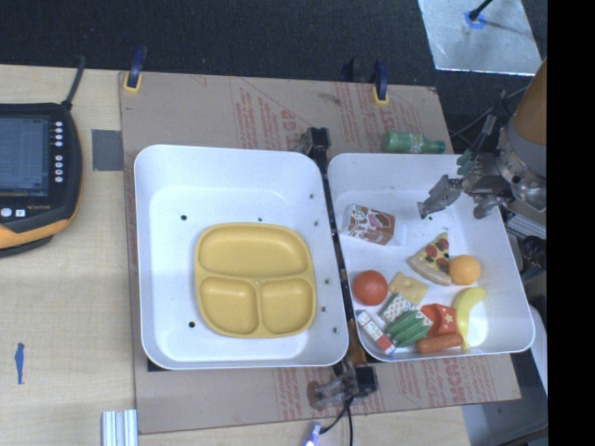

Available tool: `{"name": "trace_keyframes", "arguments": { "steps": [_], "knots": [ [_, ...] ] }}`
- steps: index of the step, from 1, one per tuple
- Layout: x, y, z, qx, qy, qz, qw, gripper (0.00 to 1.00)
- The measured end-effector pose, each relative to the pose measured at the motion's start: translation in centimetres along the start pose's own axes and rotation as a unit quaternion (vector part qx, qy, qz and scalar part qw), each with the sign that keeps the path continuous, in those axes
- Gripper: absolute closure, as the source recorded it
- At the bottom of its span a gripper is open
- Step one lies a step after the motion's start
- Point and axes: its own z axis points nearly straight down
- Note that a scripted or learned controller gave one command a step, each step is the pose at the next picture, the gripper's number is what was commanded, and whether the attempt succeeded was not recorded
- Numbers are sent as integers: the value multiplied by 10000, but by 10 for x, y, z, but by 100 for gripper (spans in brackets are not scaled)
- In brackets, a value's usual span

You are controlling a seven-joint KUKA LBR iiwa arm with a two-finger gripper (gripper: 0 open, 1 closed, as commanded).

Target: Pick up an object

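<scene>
While the end effector [457,198] hovers open and empty at 1 o'clock in the right bin [402,173], the pizza slice [431,258] just below looks light, rigid, best pinched across its edges.

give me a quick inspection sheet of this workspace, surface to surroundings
surface: wooden bench under a cardboard sheet, bearing the left bin and right bin.
job's things: in the right bin, a printed packet, pizza slice, orange, tomato, banana and a heap of small toy foods.
clutter: yellow divided tray in the left bin; green bottle lying on the cardboard.
grippers: end effector over the right bin's far right part, nothing between its fingers.
cables: wire at the near edge.
surroundings: pendant on the left, blue clamps.
</scene>
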Motion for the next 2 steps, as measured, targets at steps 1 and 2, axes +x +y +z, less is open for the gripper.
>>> {"name": "trace_keyframes", "arguments": {
  "steps": [1,2],
  "knots": [
    [-40,6,80,3,-6,-1,10000,0],
    [-29,-6,154,-19,-10,-5,10000,0]
  ]
}}
